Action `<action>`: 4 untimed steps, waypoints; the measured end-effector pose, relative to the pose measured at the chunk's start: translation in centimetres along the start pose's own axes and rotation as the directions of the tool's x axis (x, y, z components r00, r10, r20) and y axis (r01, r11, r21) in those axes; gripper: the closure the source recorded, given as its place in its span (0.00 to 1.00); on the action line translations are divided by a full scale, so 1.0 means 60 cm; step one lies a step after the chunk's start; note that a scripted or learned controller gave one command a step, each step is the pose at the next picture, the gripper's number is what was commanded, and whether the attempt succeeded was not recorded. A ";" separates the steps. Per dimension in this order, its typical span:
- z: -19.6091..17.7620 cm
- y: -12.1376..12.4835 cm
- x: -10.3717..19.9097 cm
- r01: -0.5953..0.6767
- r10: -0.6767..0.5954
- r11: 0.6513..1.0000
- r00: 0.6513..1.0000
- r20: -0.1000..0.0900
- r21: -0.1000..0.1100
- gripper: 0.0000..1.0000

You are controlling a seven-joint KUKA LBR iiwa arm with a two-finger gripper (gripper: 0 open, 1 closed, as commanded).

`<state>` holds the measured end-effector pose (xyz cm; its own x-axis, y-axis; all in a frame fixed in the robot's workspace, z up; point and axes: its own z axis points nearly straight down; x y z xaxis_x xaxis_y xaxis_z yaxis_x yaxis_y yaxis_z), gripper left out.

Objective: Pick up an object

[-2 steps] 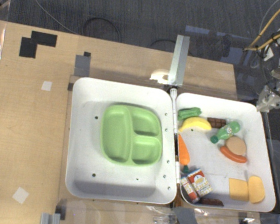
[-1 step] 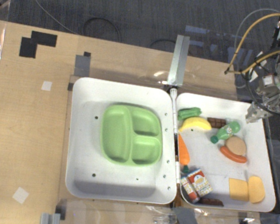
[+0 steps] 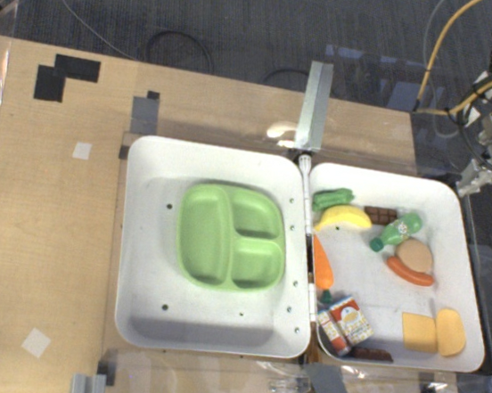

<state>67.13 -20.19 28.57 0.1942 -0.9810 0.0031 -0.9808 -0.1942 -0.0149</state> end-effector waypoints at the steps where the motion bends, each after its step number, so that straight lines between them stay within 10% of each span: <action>1: 0.203 0.169 -0.065 0.225 -0.225 0.974 0.974 0.012 -0.014 1.00; 2: 0.090 0.091 -0.101 -0.063 0.063 0.998 0.998 0.002 -0.003 1.00; 3: 0.014 -0.012 -0.077 0.071 -0.071 0.997 0.997 0.003 -0.003 1.00; 4: -0.053 0.027 -0.034 0.289 -0.289 0.957 0.957 0.004 -0.005 1.00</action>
<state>65.09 -18.52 31.71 0.4692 -0.8831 0.0034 -0.8830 -0.4692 -0.0087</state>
